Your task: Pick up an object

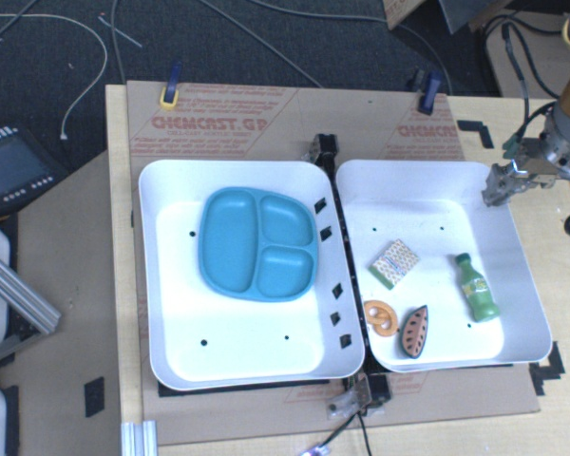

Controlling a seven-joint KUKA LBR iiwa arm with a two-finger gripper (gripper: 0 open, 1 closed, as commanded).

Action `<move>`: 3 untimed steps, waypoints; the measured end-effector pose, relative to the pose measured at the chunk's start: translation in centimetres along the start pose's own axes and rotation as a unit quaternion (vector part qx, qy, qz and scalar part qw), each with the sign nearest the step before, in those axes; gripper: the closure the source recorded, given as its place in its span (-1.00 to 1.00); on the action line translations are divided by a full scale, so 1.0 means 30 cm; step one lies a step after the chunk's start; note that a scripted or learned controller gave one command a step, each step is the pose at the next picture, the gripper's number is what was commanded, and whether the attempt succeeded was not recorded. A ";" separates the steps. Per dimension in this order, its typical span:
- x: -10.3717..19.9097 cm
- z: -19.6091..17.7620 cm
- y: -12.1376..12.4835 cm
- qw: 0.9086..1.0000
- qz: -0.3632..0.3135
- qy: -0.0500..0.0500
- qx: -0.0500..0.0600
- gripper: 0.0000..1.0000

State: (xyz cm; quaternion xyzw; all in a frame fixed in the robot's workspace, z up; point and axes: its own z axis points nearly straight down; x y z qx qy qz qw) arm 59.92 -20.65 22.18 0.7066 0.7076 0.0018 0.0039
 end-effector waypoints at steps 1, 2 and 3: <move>-0.002 -0.184 0.007 1.000 0.000 0.000 0.000 1.00; 0.178 -0.141 -0.064 1.000 -0.001 0.003 0.006 1.00; 0.344 -0.153 -0.125 1.000 -0.001 0.003 0.005 1.00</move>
